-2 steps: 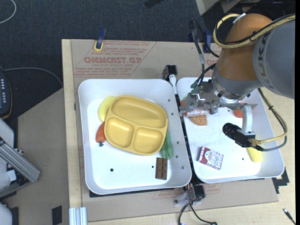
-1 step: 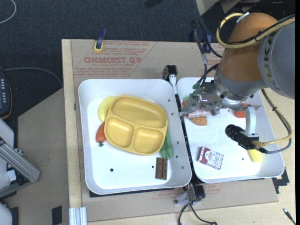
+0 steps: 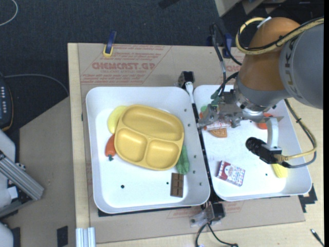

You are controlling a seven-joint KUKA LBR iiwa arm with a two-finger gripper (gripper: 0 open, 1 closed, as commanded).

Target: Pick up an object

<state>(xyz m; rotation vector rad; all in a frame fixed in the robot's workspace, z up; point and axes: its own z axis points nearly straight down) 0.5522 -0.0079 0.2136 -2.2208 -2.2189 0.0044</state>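
My gripper (image 3: 220, 118) hangs low over the upper left part of the right bin (image 3: 257, 187), under the grey and orange arm. Just below it lies a small orange-brown piece (image 3: 220, 133); I cannot tell whether the gripper touches it. A red and white box (image 3: 230, 173) lies nearer the front of that bin. A yellow object (image 3: 280, 170) rests by its right wall, and a small red-orange bit (image 3: 263, 126) peeks out beside the wrist.
The left bin (image 3: 97, 138) holds a big yellow divided tray (image 3: 149, 137) lying over a yellow piece (image 3: 114, 117). An orange-red piece (image 3: 110, 147), a green piece (image 3: 183, 161) and a brown bar (image 3: 177, 184) lie around it.
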